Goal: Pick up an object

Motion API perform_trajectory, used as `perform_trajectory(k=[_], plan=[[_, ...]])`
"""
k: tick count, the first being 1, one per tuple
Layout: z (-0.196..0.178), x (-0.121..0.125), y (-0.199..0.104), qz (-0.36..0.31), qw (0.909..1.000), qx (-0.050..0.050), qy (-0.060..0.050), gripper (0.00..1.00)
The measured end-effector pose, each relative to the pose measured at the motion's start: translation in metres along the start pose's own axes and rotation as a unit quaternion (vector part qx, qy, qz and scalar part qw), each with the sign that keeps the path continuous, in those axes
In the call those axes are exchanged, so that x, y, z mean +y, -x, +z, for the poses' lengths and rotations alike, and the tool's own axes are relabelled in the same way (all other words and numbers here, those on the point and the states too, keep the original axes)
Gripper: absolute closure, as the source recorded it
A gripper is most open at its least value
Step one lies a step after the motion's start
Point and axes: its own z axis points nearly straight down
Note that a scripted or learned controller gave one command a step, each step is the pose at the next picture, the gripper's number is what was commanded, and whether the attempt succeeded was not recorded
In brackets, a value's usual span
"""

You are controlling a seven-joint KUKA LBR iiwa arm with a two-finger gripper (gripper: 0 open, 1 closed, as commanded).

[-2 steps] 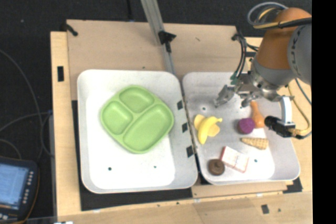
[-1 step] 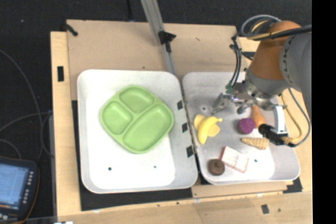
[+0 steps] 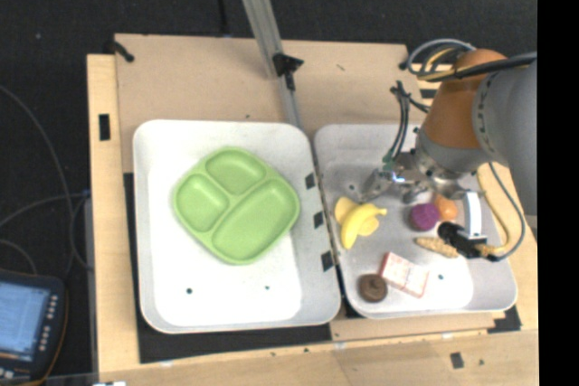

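The gripper (image 3: 395, 181) hangs low in the right bin (image 3: 488, 294), just above and to the right of the banana (image 3: 356, 222), which I take as the likeliest thing to be picked; how wide the pincer stands, and whether it has anything, I cannot tell from this slanted view. The banana lies close to the gripper, down and to its left, with its long axis running roughly from upper right to lower left, so a short drop that way looks like the coming move. Taking the banana as landmark: the bin's left wall is just beside it on the left, leaving little room there; a purple ball (image 3: 423, 215) sits to its right, with an orange piece (image 3: 448, 210) just beyond; a pink box (image 3: 403, 274) and a brown disc (image 3: 372, 287) lie below it. Well off to its left, the left bin (image 3: 163, 303) carries a green divided plate (image 3: 236, 204).
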Motion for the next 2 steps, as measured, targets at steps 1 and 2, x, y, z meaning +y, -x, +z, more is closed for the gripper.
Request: perform_trajectory(k=[1,2], plan=[[-0.013,0.001,0.001,0.001,1.0000,0.000,0.003,1.00],[-0.059,0.006,-0.004,-0.002,1.0000,0.001,0.004,1.00]])
